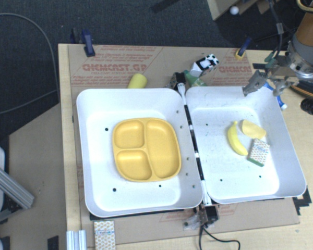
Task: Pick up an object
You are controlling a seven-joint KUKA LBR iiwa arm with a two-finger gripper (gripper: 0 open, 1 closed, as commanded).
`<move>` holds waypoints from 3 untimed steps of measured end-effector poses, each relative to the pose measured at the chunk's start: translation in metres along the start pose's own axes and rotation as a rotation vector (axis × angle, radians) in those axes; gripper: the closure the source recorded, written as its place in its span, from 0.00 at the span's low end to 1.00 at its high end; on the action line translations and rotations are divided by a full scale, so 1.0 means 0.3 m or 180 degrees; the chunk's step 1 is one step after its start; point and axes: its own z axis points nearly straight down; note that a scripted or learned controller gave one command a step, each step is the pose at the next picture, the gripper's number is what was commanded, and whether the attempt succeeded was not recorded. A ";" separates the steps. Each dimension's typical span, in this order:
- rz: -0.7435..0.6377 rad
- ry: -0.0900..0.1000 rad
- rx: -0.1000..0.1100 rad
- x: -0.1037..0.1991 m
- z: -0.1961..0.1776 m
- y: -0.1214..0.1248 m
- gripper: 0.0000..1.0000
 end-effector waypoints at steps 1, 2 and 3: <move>0.0002 -0.0001 0.0002 0.012 0.343 -0.163 0.00; 0.0004 0.0002 0.0005 0.046 0.552 -0.171 0.00; 0.0006 0.0000 -0.0004 0.045 0.517 -0.168 1.00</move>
